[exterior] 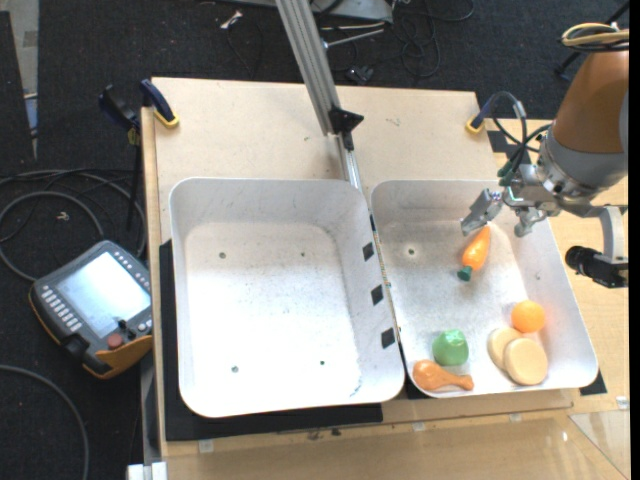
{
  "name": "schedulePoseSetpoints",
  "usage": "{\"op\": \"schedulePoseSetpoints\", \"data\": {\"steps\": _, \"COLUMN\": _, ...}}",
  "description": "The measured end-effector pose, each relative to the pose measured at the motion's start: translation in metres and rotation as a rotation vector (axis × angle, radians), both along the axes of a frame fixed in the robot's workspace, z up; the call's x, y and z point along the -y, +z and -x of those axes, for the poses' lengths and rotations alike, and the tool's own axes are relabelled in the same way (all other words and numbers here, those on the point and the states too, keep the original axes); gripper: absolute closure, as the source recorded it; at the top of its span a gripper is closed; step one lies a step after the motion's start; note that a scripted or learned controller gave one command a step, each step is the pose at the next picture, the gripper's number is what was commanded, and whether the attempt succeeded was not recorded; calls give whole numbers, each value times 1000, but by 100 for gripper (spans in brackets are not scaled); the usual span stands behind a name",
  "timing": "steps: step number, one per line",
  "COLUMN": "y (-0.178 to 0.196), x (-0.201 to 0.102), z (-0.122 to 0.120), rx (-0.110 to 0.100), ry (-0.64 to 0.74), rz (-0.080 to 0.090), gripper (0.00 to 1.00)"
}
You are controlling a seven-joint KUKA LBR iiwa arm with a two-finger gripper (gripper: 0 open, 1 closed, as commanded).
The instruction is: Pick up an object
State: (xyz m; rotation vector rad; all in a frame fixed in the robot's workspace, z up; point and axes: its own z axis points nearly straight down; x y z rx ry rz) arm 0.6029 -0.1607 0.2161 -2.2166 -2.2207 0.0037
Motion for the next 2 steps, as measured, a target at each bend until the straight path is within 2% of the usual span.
{"op": "schedulePoseSetpoints", "data": {"steps": 1, "y": 2, "x": 0, "z": -1, "rx": 4, "ry": 1, "rz": 1, "gripper": 0}}
{"op": "schedulePoseSetpoints", "data": {"steps": 2, "y": -57, "x": -9, "z": -3, "rx": 0, "ry": 1, "rz": 0, "gripper": 0}}
